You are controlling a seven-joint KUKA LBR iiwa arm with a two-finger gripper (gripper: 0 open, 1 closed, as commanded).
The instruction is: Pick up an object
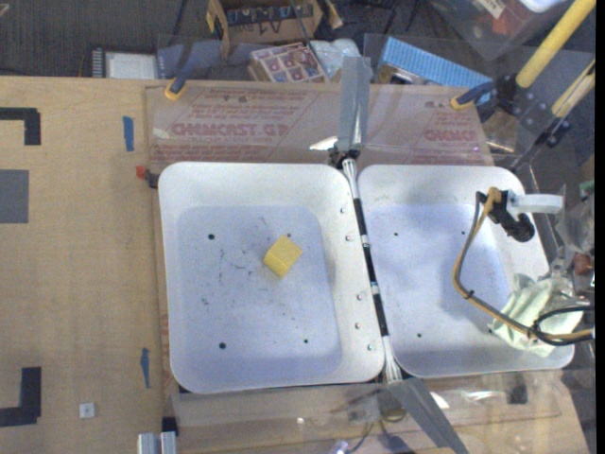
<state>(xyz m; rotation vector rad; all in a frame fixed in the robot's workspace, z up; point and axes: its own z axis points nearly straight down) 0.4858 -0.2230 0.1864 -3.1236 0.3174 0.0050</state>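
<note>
**Item: yellow block, left bin — gripper stationed at far right**

Gripper (567, 287): seen at the right margin, over the right edge of the right bin (425, 192). Blurred and partly cut off by the frame; whether its jaws stand apart or together cannot be told. Nothing visible between them.

Adjacent to gripper: a pale, crumpled cloth-like wad (531, 312) in the right bin's lower right corner, soft and irregular, greenish-white. A curved tan cable (460, 272) arcs across the bin's right half, ending at a dark fitting (515, 223) above.

Right bin: shallow white plastic, rounded corners, matte floor with faint scuffs.

Divider (364, 253): the two bins' rims meet here, dotted with small fasteners.

Left bin (189, 197): same make, floor more heavily scuffed.

Task object: yellow block (283, 256), small, roughly cubic, foam- or sponge-like, corners turned diagonal to the bin walls; no marked long axis. Lies near the left bin's centre, well apart from the gripper, to its left across the divider. Judgement: a full crossing of the right bin is needed before any descent.
</note>
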